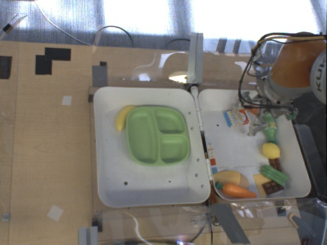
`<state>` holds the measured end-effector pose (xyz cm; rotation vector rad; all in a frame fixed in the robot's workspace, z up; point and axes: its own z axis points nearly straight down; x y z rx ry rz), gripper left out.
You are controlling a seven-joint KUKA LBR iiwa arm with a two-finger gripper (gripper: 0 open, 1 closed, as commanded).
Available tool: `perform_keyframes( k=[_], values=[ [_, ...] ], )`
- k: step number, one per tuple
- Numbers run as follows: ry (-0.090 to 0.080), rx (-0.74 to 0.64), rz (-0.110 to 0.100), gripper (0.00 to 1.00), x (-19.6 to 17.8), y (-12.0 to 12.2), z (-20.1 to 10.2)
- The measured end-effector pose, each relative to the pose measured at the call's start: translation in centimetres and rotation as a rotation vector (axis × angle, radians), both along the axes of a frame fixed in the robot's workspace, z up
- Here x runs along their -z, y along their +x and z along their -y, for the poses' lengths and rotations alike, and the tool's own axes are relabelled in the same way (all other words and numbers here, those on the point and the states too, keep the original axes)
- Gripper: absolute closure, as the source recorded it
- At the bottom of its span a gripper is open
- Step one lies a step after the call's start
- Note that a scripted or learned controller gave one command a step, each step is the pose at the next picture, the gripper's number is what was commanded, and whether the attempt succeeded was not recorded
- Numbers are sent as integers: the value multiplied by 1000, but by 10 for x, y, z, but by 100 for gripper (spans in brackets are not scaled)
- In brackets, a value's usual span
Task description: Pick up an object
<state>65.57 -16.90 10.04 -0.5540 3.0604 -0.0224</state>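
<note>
My gripper [259, 120] hangs low over the back of the right bin [235, 147], under the orange-banded wrist [294, 65]. It sits between a small white, blue and orange carton [234, 118] on its left and a green bottle-shaped toy [270, 130] on its right, close to both. A yellow lemon [271, 150] lies just in front of it. Along the bin's front lie a green vegetable [274, 174], a brown chocolate piece [271, 188], a yellow cheese wedge [261, 179], a tan potato [228, 177] and an orange carrot [239, 191].
The left bin [148, 188] holds a green divided plate [156, 135] with a yellow banana [121, 117] tucked at its left edge. A metal post [194, 60] stands behind the divider between the bins. Cables loop around the wrist.
</note>
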Motion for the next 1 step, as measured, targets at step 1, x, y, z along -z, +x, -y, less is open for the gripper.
perform_keyframes(
  k=[1],
  values=[
    [6,-1,-16,0,8,18,-3]
  ],
)
